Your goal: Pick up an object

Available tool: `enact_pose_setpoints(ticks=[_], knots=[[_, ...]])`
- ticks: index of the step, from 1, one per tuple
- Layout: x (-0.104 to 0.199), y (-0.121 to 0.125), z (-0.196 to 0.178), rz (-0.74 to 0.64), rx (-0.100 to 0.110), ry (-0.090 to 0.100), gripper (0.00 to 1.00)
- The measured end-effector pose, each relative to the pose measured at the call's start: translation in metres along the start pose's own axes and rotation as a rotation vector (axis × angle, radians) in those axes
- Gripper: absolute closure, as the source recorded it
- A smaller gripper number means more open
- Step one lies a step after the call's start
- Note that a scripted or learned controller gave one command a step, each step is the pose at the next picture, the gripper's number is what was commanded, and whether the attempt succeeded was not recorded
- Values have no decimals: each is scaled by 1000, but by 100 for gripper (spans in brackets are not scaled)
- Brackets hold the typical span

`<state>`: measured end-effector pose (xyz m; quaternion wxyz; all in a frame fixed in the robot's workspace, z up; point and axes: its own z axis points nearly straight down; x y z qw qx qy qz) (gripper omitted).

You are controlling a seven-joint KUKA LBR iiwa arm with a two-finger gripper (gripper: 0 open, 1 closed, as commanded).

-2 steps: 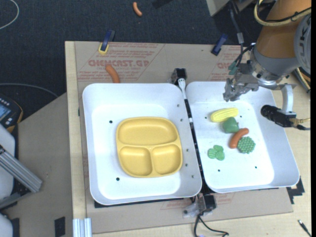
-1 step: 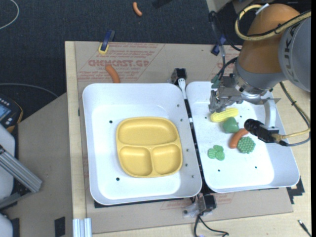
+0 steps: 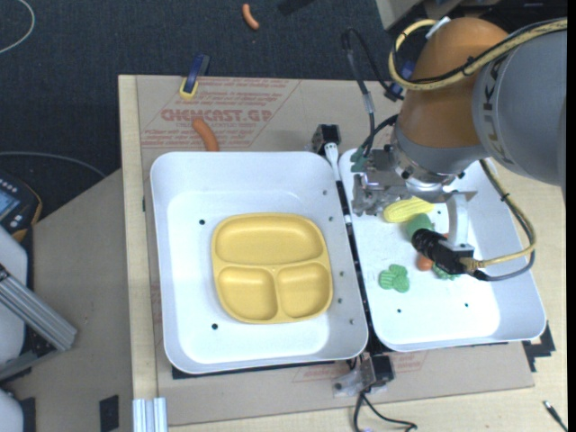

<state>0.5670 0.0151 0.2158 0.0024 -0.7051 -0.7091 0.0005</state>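
Pincer (image 3: 389, 196) lowered beside the yellow toy (image 3: 407, 210) in the right bin (image 3: 504, 318) — nothing secured yet.

The yellow toy is seen lying in the upper part of the right bin, just beside the pincer, whose state cannot be told from this slant. A miss is judged likely if the toy is nudged aside as contact is made, since it sits close to the wall shared with the left bin (image 3: 175, 241). The small green piece (image 3: 392, 279) and the orange bit (image 3: 423, 263) lie near and could be caught instead or knocked. The yellow divided tray (image 3: 270, 266) in the left bin is well apart from the action.
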Motion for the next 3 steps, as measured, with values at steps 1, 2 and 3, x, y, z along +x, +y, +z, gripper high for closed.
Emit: enact_pose_setpoints(ticks=[1, 2, 3], knots=[[55, -25, -9, -1, 0, 0, 100], [60, -39, 1, 5, 1, -2, 100], [61, -42, -19, 5, -8, -2, 100]])
